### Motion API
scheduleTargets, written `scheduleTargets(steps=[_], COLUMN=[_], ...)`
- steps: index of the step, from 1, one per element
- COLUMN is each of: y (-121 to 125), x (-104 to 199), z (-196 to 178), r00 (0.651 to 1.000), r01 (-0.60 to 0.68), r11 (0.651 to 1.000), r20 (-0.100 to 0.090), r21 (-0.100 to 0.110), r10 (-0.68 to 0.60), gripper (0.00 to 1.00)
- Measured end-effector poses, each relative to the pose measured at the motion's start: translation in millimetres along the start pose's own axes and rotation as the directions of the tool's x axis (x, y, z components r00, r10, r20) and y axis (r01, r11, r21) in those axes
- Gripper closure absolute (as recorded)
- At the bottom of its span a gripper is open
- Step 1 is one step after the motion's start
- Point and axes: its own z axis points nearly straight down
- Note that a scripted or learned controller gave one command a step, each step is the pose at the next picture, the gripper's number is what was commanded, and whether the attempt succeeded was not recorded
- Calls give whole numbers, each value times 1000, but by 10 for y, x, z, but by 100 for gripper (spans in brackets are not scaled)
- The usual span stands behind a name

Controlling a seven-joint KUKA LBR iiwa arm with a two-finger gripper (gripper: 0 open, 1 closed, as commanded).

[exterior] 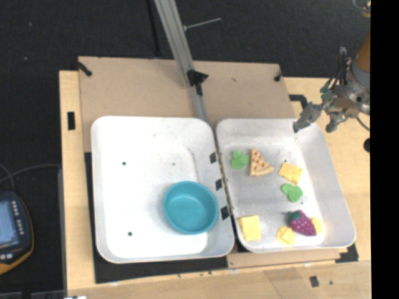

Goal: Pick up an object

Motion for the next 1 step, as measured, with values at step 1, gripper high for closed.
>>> scheduleTargets(steps=[1], y=[-1], x=[-1], z=[-1], r00=[1000], r01=[1], r11=[1000], r20=[1], r21=[0], r10=[-1], gripper=[0])
